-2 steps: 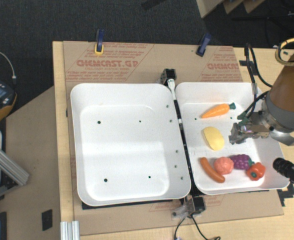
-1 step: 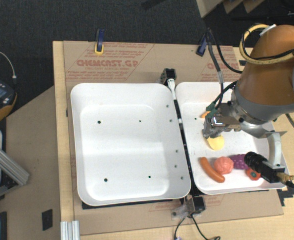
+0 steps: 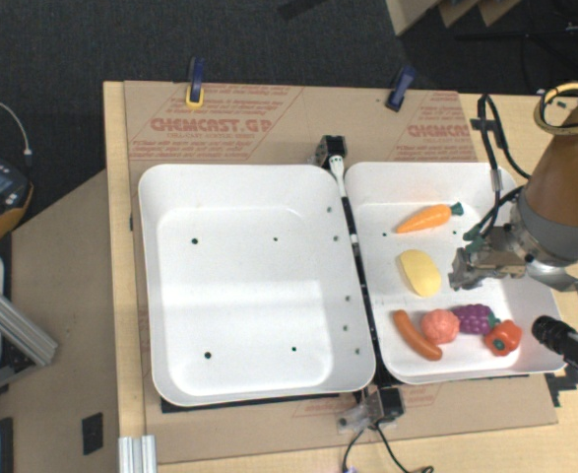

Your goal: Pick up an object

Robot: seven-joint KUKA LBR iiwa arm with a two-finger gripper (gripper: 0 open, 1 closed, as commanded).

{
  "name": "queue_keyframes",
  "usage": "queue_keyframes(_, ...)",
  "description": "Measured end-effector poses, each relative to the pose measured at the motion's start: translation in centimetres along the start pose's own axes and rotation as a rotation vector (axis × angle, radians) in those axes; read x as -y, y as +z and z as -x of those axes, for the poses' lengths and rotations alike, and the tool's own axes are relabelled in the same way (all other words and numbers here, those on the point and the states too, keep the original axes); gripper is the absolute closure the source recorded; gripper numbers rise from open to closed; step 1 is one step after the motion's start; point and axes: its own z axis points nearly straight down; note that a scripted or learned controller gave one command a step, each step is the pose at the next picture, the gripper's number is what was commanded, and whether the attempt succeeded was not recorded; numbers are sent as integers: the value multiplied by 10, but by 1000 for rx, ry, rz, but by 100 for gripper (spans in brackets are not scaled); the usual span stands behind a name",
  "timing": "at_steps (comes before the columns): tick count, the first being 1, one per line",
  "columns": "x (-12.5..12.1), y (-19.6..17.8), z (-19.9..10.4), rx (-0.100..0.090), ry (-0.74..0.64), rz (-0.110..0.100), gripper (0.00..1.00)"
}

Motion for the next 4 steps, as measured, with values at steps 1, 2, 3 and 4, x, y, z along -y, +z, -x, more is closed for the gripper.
queue_keyframes(1, 3, 56, 67, -2, -4, 2, 100)
queue_keyframes(2, -26, -2, -21, -3, -18, 12, 100)
queue_keyframes(3, 6, 106, 13, -4, -5, -6, 100)
queue_keyframes(4, 2, 101, 11, -3, -9, 6, 0)
